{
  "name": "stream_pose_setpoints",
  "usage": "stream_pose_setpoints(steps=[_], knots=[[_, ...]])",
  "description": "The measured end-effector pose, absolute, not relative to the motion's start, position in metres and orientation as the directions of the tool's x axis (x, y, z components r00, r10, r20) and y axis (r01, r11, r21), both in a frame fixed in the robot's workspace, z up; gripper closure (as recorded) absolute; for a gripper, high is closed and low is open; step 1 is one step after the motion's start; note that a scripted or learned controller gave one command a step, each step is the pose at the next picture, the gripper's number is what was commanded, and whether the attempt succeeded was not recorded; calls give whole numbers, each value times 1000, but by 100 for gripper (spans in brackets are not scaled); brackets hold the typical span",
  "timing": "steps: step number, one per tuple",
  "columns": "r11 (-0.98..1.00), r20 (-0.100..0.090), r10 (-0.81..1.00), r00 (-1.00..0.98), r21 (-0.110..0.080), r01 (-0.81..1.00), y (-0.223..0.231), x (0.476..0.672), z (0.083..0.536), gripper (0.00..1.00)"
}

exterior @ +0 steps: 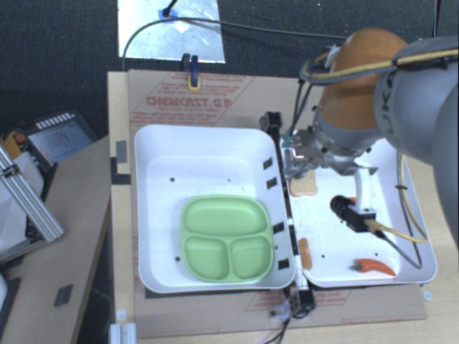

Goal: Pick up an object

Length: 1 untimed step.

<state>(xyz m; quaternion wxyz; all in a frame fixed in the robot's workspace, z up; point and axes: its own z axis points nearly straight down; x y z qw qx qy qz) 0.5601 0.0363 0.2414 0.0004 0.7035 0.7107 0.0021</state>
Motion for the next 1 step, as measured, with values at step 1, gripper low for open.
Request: stream_pose_setpoints(steps=[1], knots=[[10,3,1000,-10,2,1000,92,583,237,100]])
